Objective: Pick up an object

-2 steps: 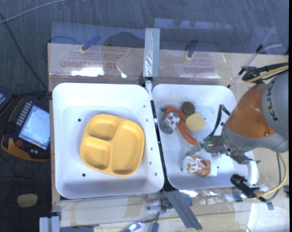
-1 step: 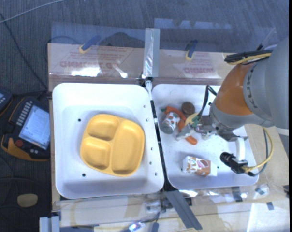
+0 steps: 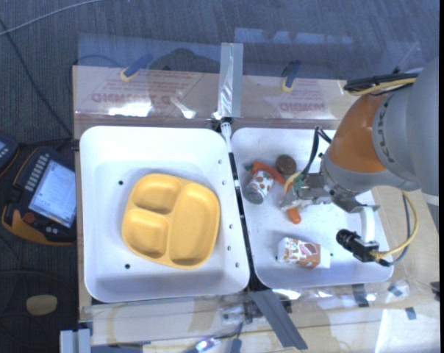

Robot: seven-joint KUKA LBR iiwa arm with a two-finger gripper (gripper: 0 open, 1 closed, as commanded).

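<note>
In the right bin (image 3: 369,271) lie a small printed can (image 3: 257,187), an orange carrot-like piece (image 3: 264,168), a brown round object (image 3: 285,163), a small orange piece (image 3: 294,214) and a white printed pouch (image 3: 301,252). My gripper (image 3: 298,191) is low over the middle of this bin, just above the small orange piece and to the right of the can. The arm's orange band (image 3: 354,142) rises behind it. The gripper's own body hides whether anything is in its grasp.
The left bin (image 3: 97,153) holds a yellow divided plate (image 3: 170,219). A black cable end (image 3: 354,243) trails from the arm over the right bin's right side. A teach pendant (image 3: 45,193) lies on the floor to the left.
</note>
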